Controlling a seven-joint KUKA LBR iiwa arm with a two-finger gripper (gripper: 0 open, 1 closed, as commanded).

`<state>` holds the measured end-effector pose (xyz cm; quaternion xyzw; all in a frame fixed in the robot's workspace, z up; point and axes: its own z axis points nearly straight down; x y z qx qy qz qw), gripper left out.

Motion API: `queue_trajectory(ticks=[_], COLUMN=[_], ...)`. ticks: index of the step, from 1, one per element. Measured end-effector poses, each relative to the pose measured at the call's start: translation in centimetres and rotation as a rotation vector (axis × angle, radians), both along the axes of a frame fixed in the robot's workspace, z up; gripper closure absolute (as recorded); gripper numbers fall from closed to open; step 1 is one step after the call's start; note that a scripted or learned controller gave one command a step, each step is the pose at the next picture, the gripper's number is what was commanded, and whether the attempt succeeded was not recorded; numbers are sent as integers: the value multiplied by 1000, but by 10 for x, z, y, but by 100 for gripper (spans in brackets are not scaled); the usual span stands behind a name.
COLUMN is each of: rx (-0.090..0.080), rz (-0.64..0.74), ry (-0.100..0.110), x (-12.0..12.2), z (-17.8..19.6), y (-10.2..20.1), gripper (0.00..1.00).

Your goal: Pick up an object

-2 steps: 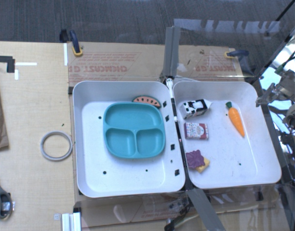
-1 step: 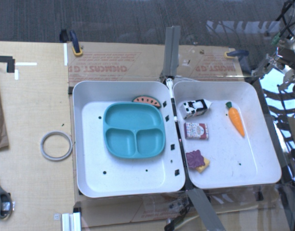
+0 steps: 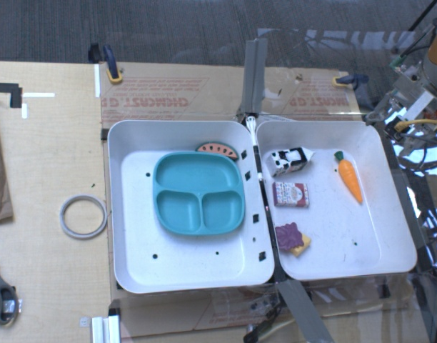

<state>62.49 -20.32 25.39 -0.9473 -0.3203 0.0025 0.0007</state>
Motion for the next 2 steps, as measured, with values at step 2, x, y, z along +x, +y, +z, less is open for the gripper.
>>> queue_trajectory(ticks=[2], rx=[-2], rz=[-447], ry=[2], x=[-16], z=[-2], y=[-6], gripper=[0])
